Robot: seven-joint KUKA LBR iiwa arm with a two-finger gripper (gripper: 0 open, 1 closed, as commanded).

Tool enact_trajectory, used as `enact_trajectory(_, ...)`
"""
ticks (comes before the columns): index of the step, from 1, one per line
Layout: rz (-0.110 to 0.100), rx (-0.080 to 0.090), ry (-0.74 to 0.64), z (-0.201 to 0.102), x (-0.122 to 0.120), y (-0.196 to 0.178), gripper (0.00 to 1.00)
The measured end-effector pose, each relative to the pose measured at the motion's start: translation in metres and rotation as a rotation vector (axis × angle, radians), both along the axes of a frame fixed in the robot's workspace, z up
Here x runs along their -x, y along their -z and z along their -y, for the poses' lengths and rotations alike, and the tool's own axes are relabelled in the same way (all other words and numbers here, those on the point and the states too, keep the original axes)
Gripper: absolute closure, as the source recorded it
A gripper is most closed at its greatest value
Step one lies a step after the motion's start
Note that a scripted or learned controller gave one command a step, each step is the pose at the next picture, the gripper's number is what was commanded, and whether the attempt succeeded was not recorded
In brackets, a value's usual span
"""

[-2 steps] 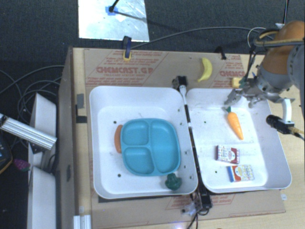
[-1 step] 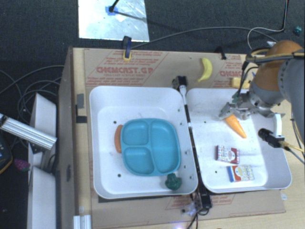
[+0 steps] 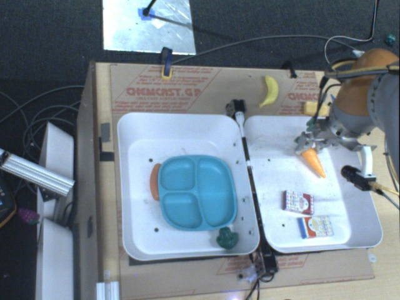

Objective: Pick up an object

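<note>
a bench (image 3: 187,86) carries two white bins; the left bin (image 3: 134,142) holds a blue divided plate (image 3: 197,191), the right bin (image 3: 359,224) an orange carrot (image 3: 314,161) near its upper middle. the end effector (image 3: 309,140) sits at the carrot's blunt end, its grip impossible to tell. the carrot looks like a light, stiff, smooth toy; mid-body across the taper seems the surest hold.

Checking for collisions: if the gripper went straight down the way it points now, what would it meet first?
Most likely the orange carrot-shaped toy, lying just below the gripper on the right white bin's floor. Depth is hard to judge from this slant.
</note>
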State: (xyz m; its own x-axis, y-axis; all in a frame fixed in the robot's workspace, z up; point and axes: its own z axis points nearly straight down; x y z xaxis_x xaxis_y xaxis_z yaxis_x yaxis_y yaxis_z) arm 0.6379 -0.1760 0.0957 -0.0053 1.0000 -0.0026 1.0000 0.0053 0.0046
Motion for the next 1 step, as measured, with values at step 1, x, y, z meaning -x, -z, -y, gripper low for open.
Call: enact_trajectory(1,0.001,-0.003,-0.001,-0.0739,-0.0191,-0.0519,1.00)
